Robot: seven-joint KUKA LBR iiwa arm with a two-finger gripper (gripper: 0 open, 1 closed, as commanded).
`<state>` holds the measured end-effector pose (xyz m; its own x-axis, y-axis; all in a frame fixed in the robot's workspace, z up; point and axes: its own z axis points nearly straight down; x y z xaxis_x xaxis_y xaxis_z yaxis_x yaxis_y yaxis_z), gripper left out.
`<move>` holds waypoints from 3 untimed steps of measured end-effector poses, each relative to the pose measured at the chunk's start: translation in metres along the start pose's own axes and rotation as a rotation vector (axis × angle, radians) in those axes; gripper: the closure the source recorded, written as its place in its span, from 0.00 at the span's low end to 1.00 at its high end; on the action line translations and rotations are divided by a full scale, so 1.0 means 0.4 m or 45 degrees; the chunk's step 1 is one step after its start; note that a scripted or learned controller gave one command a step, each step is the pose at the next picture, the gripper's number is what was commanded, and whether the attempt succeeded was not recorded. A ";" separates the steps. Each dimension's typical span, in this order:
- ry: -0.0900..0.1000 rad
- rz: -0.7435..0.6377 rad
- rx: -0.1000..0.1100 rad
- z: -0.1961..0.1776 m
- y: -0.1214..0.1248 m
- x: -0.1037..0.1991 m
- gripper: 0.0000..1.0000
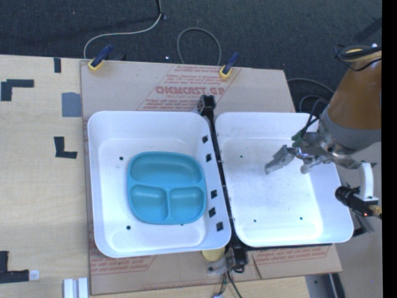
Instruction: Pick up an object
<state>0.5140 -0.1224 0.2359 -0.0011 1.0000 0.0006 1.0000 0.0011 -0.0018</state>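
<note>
A blue divided plate point(166, 187) lies flat in the left bin point(105, 135). My gripper point(290, 164) hangs over the right bin point(267, 228), near its right side, well away from the plate. Its two grey fingers point(276, 161) are spread apart and nothing sits between them. The grey arm with its orange band point(356, 92) comes in from the right above the bin's far right corner.
A black divider with clips point(214, 166) runs between the two bins. The bins rest on a cardboard sheet point(186, 89) held by two clamps point(99, 58) at the back. Cables point(198, 42) loop behind. A yellowish object point(213, 253) sits under the front edge.
</note>
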 end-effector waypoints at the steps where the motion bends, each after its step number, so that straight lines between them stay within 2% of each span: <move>1: 0.002 -0.006 0.004 0.139 0.099 0.129 0.00; 2: -0.004 -0.001 -0.012 0.034 0.278 0.049 0.00; 3: 0.000 -0.002 0.004 0.135 0.252 0.133 0.00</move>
<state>0.6146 -0.0689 0.1816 -0.0030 1.0000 0.0005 1.0000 0.0030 -0.0045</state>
